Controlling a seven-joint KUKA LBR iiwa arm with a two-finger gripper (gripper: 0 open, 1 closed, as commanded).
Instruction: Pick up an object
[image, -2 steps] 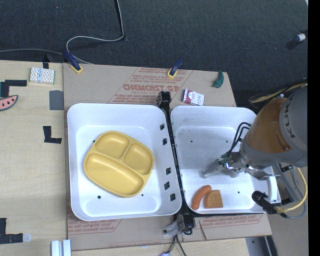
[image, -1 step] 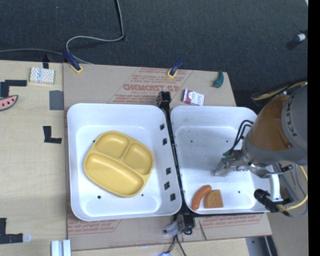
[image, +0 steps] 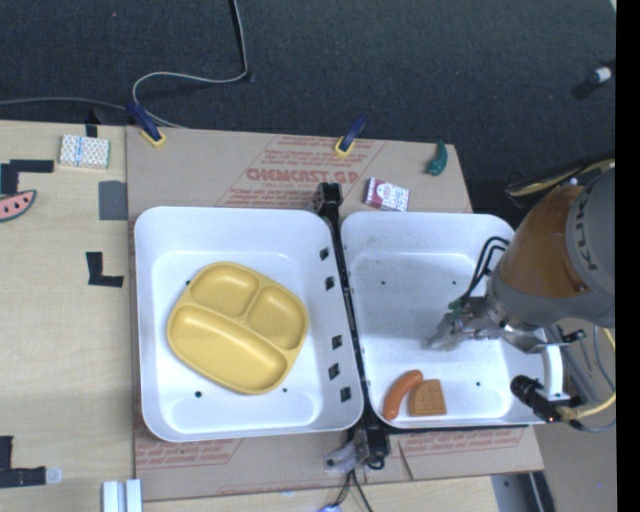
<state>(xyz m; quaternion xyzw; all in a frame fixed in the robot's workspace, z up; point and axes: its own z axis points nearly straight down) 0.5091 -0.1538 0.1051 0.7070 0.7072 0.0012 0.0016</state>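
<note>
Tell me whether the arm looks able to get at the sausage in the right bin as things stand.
Probably yes. The gripper hangs over the right bin, and the sausage lies open near the front wall. Only the brown toast piece beside it crowds one side.

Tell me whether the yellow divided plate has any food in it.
Empty. The yellow divided plate in the left bin shows bare compartments; the sausage and toast lie in the right bin.

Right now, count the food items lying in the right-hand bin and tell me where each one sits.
2. The sausage lies near the right bin's front edge, toward the divider; the toast piece sits just right of it, close beside it. The arm covers part of the bin, so more could be hidden.
</note>
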